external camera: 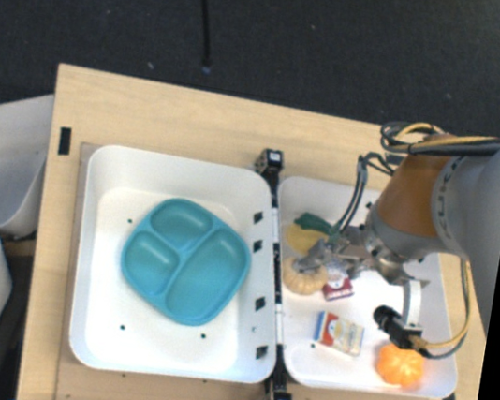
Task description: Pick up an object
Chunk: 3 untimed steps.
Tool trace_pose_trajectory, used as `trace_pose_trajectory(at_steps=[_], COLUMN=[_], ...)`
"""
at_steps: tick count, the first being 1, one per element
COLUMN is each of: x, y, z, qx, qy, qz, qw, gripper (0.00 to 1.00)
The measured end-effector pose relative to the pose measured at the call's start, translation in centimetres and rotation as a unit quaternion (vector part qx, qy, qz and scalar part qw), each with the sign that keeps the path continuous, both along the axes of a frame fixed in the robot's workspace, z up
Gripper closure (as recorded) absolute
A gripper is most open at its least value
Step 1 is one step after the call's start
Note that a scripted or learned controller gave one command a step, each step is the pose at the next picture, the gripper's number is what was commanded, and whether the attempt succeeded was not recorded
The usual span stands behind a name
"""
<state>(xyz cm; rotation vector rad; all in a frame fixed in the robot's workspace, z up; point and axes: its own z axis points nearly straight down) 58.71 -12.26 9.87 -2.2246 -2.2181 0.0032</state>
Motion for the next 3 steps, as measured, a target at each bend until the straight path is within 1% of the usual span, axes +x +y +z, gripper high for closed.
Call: trace_pose_trajectory(at_steps=[1,2,3], x=[0.1,0.9,1.0], y=[-0.1,0.2,0.1], z=[1.3,7.4,11.8], qx=[-0.0004,-0.0002,-0.0001], qy=[-0.003,-0.004,-0.003], qz=[-0.003,0.003,0.003], qw=[1.0000,1.0000,1.0000], gripper=[1.00,1.00,1.00])
